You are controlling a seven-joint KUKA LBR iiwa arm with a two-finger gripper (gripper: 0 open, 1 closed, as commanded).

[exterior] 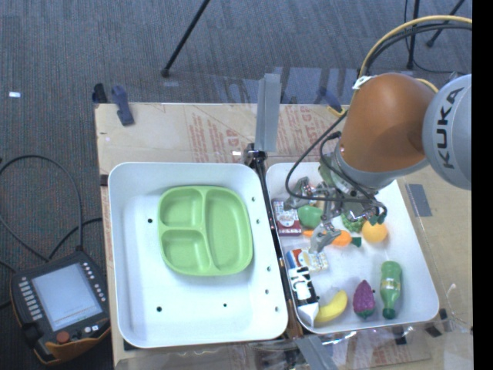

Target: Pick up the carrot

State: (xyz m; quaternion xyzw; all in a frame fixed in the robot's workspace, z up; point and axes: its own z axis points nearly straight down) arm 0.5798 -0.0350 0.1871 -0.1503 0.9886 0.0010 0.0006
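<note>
The carrot (pixel 342 240) is a small orange piece lying in the right bin (pixel 416 245), near its middle. A bit of orange also shows to the left of the grey gripper (pixel 325 236), which hangs low right over the carrot and hides its middle. The arm's orange wrist band (pixel 385 126) looms above it and covers the back of the bin.
Around the carrot lie a green fruit (pixel 310 216), a yellow fruit (pixel 375 232), a banana (pixel 333 308), a purple eggplant (pixel 363 299), a green bottle (pixel 390 287) and printed packets (pixel 302 272). The left bin (pixel 131 299) holds a green divided tray (pixel 206 230).
</note>
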